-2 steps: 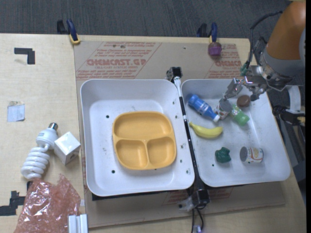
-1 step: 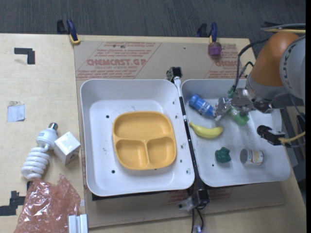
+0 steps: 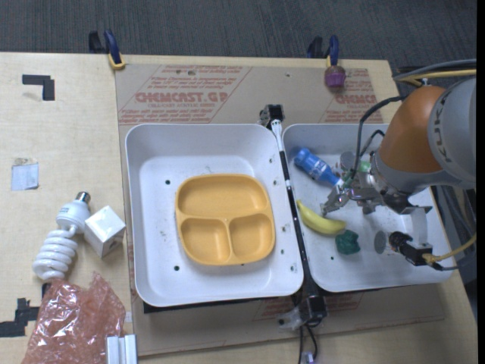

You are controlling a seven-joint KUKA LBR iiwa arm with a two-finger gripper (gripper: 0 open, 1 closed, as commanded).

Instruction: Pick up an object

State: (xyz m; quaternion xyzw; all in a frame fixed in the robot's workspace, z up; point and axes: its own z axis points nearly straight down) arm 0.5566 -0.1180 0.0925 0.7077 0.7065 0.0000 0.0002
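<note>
1. Camera view, from my remote seat: at the far left of the bench [image 3: 61, 142] I see a spiral light bulb [image 3: 59, 243], a small white cube [image 3: 104, 231] just beside it, and a crumpled pinkish plastic bag [image 3: 72, 321] near the lower edge. All three lie outside the bins, with open wood above them.
2. I find the left bin [image 3: 151, 203] holding a yellow divided tray [image 3: 225, 219], which sits roughly in the middle. Bare white floor runs all around it, widest toward the bin's upper wall.
3. Between the two bins, a black clip [image 3: 271, 114] sits at the top of the shared rim.
4. I see the right bin [image 3: 326, 275] holding a blue bottle [image 3: 314, 165] at upper left, a banana [image 3: 318, 220] below it near the left wall, and a dark green object [image 3: 348, 242] just beside the banana's right end. A small grey disc [image 3: 380, 240] lies a little further right.
5. I see the gripper [image 3: 339, 198] low over the right bin with its fingers spread apart and nothing between them. The banana lies just below and left of the fingertips, the bottle just above and left; I cannot tell whether either is touched.
6. At the right, the grey arm [image 3: 447, 139] with its orange band covers the bin's upper right part, leaving little open room there.
</note>
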